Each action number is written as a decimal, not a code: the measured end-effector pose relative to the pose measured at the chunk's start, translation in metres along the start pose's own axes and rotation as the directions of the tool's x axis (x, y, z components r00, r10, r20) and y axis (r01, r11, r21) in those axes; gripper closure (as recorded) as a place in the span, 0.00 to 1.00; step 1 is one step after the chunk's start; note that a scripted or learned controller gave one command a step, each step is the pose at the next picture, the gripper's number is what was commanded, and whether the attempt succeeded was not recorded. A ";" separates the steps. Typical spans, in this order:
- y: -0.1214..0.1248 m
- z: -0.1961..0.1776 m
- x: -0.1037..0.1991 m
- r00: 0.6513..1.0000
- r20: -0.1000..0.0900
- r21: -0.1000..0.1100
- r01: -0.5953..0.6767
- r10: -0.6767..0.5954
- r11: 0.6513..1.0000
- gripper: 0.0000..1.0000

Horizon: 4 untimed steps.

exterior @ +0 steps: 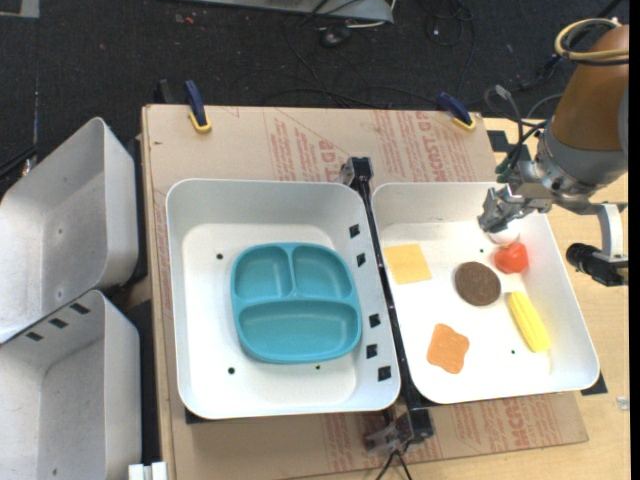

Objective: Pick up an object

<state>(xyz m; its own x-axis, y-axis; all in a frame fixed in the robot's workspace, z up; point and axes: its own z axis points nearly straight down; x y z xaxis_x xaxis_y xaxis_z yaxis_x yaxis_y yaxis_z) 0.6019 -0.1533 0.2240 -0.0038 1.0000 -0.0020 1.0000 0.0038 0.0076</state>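
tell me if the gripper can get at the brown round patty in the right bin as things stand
Probably yes. The gripper hangs over the right bin near the red piece, and the brown patty lies flat just beside it with nothing on top.

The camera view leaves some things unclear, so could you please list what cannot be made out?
- Hand: small and dark in the camera view; its grip state cannot be read.
- Red object: upper edge hidden by the hand; contact unclear.
- Arm: cut off by the right edge.
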 end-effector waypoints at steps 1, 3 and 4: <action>0.001 0.000 0.000 1.000 -0.001 0.005 -0.001 0.001 1.000 1.00; 0.011 -0.007 0.113 1.000 -0.004 0.005 0.005 -0.005 1.000 1.00; 0.019 -0.013 0.163 1.000 -0.004 0.005 0.004 -0.004 1.000 1.00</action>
<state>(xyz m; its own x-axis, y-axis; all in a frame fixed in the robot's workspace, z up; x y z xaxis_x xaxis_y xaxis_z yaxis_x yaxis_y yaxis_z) 0.6204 0.0097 0.2371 -0.0083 1.0000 0.0016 1.0000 0.0083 0.0021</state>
